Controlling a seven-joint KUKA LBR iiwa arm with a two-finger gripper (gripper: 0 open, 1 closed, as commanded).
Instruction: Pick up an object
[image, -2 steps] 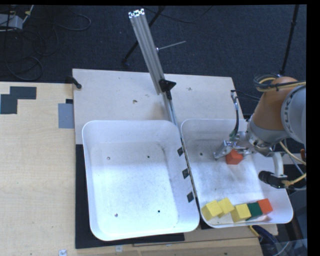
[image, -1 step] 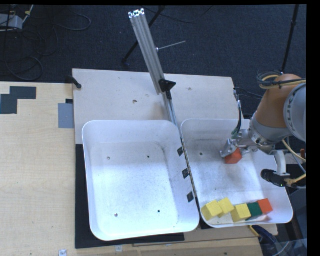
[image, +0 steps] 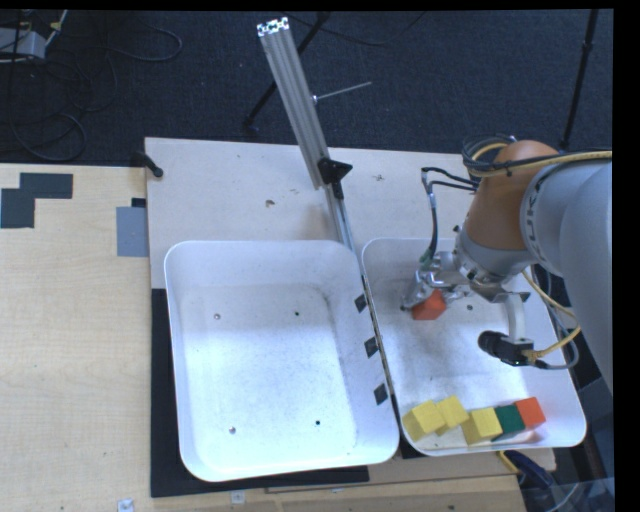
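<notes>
Gripper (image: 428, 296) first: it hangs low in the upper part of the right bin (image: 566, 425), and a small red-orange block (image: 429, 307) sits right at its tips, seemingly between the metal fingers, though from where the camera looks I cannot tell whether they are clamped on it or merely straddling it. The block looks roughly cubic, with no long axis to line up with, and it lies just under and a touch toward the near side of the gripper, so what matters is whether it is truly caught before any lift. Going left to right, the left bin (image: 190, 300) lies alongside, the divider with its black clips between the two, then the gripper and block just inside the right bin's left wall. Near that bin's front rim lies a row of blocks, well apart from the gripper: two yellow blocks (image: 438, 415), another yellow one (image: 481, 424), a green block (image: 510, 417) and an orange block (image: 530, 410). The arm (image: 560, 230) comes in from the right, orange band above the wrist, bent steeply down over the bin with cables looped beside it.
</notes>
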